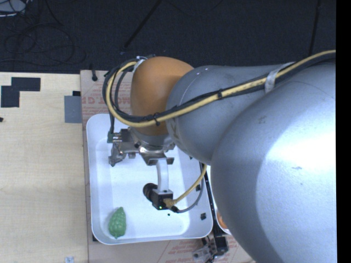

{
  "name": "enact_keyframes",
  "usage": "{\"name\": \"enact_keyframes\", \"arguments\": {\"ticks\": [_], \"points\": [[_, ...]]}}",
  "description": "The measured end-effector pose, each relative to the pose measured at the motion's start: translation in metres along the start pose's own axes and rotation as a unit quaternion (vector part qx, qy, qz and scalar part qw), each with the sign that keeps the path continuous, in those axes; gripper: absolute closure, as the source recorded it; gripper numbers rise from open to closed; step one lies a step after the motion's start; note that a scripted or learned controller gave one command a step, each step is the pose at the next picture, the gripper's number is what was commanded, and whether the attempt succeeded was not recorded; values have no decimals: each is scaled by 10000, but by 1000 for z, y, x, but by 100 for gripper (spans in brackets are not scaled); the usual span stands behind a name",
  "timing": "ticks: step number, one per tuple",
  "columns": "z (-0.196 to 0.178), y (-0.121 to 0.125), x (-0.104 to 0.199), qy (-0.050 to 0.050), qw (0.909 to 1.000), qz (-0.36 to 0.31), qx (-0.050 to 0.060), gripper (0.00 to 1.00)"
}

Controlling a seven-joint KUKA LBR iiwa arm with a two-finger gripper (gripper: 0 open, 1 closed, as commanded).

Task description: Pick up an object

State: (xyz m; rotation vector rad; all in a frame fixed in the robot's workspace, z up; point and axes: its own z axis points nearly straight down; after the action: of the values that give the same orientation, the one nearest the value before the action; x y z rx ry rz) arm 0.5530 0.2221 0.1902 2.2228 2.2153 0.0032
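Observation:
A bumpy green object (117, 222) lies in the front left corner of the left white bin (98, 174). My gripper (117, 154) hangs over the back left part of that bin, under the orange band of the wrist, well behind the green object and apart from it. I see nothing between the gripper and the bin floor beneath it.
The big grey arm covers nearly all of the right bin; a sliver of something orange (220, 219) shows at the arm's edge there. A wooden bench top (38, 163) lies to the left of the bins.

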Motion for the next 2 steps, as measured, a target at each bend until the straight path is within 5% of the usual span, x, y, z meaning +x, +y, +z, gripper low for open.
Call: {"name": "enact_keyframes", "arguments": {"ticks": [1, 2], "points": [[70, -35, 21, -13, 10000, -27, 79, 0], [104, -80, 19, -5, 10000, -2, 40, 0]]}}
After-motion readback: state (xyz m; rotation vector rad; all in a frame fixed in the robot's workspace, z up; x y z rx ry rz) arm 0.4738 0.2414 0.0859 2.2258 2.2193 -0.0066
